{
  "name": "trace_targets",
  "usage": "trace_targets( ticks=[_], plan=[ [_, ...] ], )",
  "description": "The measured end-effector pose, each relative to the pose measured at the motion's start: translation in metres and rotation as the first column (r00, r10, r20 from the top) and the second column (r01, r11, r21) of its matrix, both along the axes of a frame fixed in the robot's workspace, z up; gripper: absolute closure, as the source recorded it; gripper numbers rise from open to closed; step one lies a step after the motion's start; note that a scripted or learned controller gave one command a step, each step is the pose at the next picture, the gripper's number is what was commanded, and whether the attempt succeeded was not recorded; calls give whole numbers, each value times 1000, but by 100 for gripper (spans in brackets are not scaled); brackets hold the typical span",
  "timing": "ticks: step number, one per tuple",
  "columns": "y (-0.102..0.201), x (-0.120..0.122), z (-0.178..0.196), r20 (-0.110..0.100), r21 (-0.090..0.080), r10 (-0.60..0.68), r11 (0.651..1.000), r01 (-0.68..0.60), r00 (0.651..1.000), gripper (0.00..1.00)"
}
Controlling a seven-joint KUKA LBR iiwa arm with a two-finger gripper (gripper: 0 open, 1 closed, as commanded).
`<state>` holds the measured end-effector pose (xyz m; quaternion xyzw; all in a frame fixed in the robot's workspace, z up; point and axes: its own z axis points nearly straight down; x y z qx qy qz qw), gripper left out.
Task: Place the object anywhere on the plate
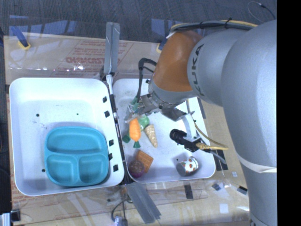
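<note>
Toy carrot (134,130): orange, lying on the floor of the white bin on the view's right (164,175), close to that bin's left wall, with its green stalk end turned toward the near edge. It is in a different bin from the plate and well apart from it. Plate (76,157): blue, moulded into three compartments, one long one at the far side and two smaller ones at the near side. It lies flat in the near half of the white bin on the view's left (28,102). Gripper (138,109): hangs just over the far end of the carrot, beside a small green piece (144,121) that sits against the carrot's upper right. From where I stand the wrist blocks the tip, so I cannot tell whether the jaws are clenched or released. Arm (235,93): grey, with its orange band (175,65) bulging over the far part of the right-hand bin, reaching in from the view's right. Other contents of the right-hand bin are a cream ridged cone (151,135) just right of the carrot, and a brown waffle-patterned square (145,159) toward the near left corner, touching a dark purple round piece (137,169). A silvery round item with red and white marks (188,165) lies near the near right corner. Both bins stand side by side on a brown bench (70,55), their inner walls almost touching.
</note>
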<state>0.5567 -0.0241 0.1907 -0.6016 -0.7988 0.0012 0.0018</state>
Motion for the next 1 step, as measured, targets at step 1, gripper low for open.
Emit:
trace_targets(
  ticks=[1],
  plan=[
    [114, 41, 0, 1, -1, -16, 1000, 16, 1000, 100]
  ],
)
